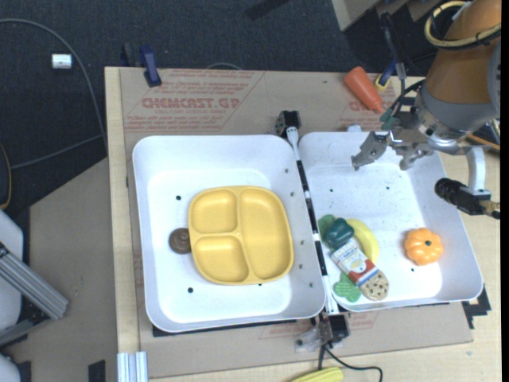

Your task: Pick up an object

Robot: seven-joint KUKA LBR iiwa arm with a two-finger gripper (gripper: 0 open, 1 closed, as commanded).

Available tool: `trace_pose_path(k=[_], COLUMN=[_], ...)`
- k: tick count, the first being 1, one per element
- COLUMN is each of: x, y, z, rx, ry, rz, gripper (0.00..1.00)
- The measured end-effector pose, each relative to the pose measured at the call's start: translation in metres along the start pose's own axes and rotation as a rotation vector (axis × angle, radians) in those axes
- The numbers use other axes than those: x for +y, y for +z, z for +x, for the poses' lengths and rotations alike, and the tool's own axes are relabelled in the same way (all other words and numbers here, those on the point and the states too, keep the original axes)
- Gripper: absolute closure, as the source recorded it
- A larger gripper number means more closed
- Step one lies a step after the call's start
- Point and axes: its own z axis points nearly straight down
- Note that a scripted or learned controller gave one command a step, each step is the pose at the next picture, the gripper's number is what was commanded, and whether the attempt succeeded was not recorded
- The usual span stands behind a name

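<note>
My gripper (pixel 388 157) hangs over the back part of the right bin (pixel 398 193), its two fingers spread open with nothing between them. In the bin's front left corner lies a cluster: a green pepper-like toy (pixel 336 231), a yellow banana (pixel 365 237), a small labelled bottle (pixel 355 263), a cookie (pixel 374 286) and a green flat piece (pixel 345 291). A small orange pumpkin (pixel 423 246) sits alone near the bin's right side. All of these lie well in front of the gripper.
The left bin (pixel 159 181) holds a yellow divided plate (pixel 238 234) with a brown round object (pixel 180 240) at its left edge. An orange carrot-shaped thing (pixel 363 89) lies on the bench behind the right bin. A black clip (pixel 288 122) sits where the bins meet.
</note>
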Motion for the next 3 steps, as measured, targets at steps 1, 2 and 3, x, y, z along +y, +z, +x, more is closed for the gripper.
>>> trace_pose_path(k=[1,2,3], x=[-0.062,-0.061,-0.093], y=[0.087,0.112,0.136], z=[-0.008,-0.004,-0.012], rx=[0.000,0.000,0.000], ry=[0.001,0.001,0.000], rz=[0.001,-0.002,-0.005], gripper=[0.00,0.00,0.00])
